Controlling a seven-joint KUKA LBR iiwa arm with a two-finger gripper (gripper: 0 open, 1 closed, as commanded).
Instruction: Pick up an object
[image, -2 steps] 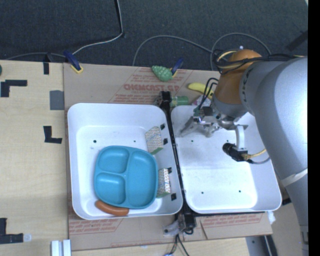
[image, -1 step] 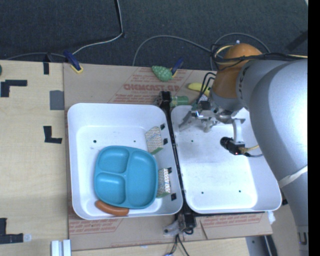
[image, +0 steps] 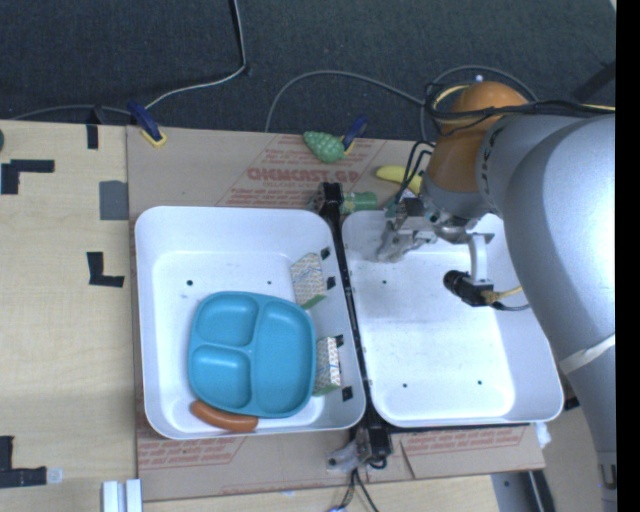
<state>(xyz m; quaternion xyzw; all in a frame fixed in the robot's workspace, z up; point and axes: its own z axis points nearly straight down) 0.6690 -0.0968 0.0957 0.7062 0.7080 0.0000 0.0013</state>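
Observation:
A blue divided plate (image: 250, 355) lies in the left bin (image: 170, 240), taking up its near half. An orange sausage-shaped piece (image: 225, 417) lies against the plate's near edge. Two speckled flat pieces sit by the divider, one at the plate's far corner (image: 308, 272) and one at its right side (image: 328, 362). My gripper (image: 400, 240) hangs low over the far left corner of the right bin (image: 450, 395), close to the divider. Nothing shows in it.
Beyond the bins, a green lump (image: 323, 145) and a yellow object (image: 393, 174) lie on the cardboard. The arm's grey body (image: 560, 230) covers the right bin's right side. A black fitting with a cable (image: 468, 287) hangs from the wrist over the bin.

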